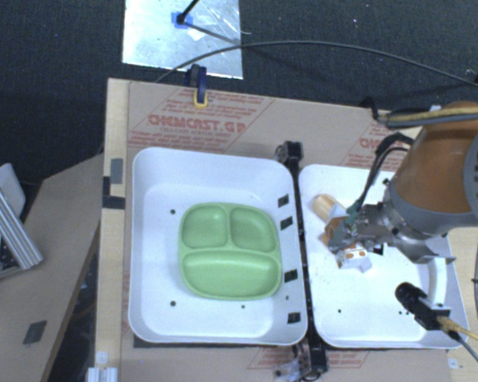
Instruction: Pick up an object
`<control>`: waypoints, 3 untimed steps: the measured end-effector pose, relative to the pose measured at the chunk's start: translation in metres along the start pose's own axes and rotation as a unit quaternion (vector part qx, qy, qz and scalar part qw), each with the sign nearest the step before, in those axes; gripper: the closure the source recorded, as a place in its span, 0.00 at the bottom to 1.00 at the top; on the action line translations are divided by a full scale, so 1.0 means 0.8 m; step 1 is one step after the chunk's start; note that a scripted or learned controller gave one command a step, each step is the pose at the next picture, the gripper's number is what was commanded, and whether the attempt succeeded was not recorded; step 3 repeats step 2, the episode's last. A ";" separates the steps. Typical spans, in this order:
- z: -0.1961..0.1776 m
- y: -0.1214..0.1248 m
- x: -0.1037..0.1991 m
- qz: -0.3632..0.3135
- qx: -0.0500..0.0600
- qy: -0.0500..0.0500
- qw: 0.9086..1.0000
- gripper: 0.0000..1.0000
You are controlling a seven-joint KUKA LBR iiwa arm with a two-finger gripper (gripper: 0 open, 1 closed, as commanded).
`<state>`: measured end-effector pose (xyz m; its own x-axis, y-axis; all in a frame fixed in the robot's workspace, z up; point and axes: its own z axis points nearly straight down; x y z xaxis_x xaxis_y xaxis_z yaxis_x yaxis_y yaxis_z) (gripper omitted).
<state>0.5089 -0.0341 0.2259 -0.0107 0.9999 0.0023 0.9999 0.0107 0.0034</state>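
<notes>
Arm (450, 174) reaching in from right, hanging over right bin (377, 320); gripper (352, 236) sitting among small tan and orange objects (327, 206), wrist hiding them partly; grip state — cannot tell; green divided plate (230, 251) lying in left bin (158, 221)

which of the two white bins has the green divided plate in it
The left bin. The green plate lies in its middle, while the right bin holds small objects and the gripper.
</notes>
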 end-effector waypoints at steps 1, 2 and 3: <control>0.012 0.004 0.061 0.001 0.002 0.000 1.000 1.00; 0.002 0.003 0.138 0.000 0.001 0.000 1.000 1.00; 0.002 0.003 0.138 0.000 0.001 0.000 1.000 1.00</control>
